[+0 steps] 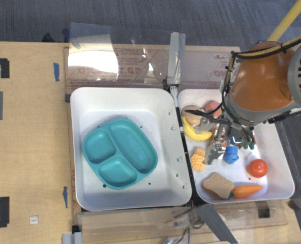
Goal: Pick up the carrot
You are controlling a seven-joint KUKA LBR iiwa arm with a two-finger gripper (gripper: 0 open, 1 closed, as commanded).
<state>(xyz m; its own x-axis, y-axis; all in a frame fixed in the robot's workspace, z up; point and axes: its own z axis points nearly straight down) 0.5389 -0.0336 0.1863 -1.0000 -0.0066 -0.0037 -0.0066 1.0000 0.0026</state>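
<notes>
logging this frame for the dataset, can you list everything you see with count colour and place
bins: 2, white, side by side on the bench
plate: 1, teal, three sections, in left bin
banana: 1, yellow, right bin, top left
corn piece: 1, yellow, right bin, beside the divider
bread slice: 1, brown, right bin, front
carrot: 1, orange, right bin, front, touching the bread
tomato: 1, red, right bin, above the carrot
blue object: 1, under the gripper
gripper: 1, metal, over right bin's middle

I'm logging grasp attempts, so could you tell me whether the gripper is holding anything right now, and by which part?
Nothing is visibly held. The gripper hangs above the right bin, while the carrot lies apart near its front edge.
</notes>
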